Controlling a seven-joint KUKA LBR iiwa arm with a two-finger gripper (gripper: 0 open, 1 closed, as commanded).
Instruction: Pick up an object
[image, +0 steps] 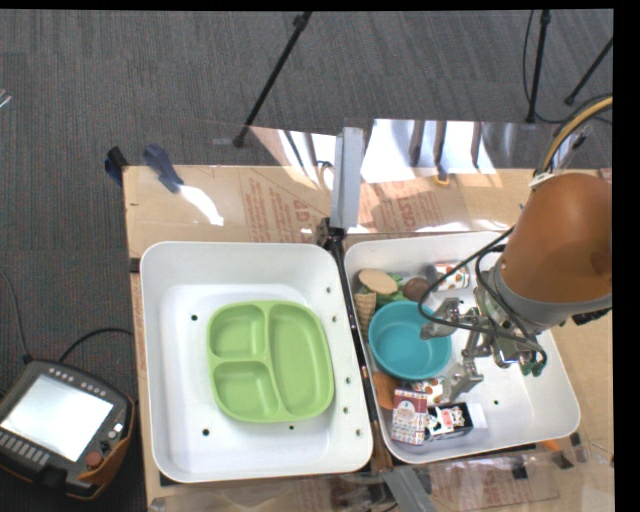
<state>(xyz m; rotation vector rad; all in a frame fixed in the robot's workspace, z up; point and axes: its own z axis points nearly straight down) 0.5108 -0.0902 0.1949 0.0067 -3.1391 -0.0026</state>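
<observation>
Gripper (468, 372) low inside the right bin (562, 404), hanging under the grey wrist and its orange band (560, 240); open or closed, cannot tell (too much cabling and bracket in the way), and nothing seen held in it.

Nearest candidates for the pick, by judgement: blue bowl (410, 340) just to the camera view's left of the gripper, rim close beside it; small printed box (452, 418) just below it toward the near wall, long axis running roughly left to right; red-and-white carton (409, 417) touching that box on its left. Tan wooden piece (378, 281) farther off, up at the bin's far left corner, past the bowl.

Likely a short drop toward the near wall for the box, or a small shift left for the bowl's rim. Risk with the box: crowded against the carton.

Green divided plate (270, 360) alone in the left bin (160, 300), well apart from the arm.
</observation>
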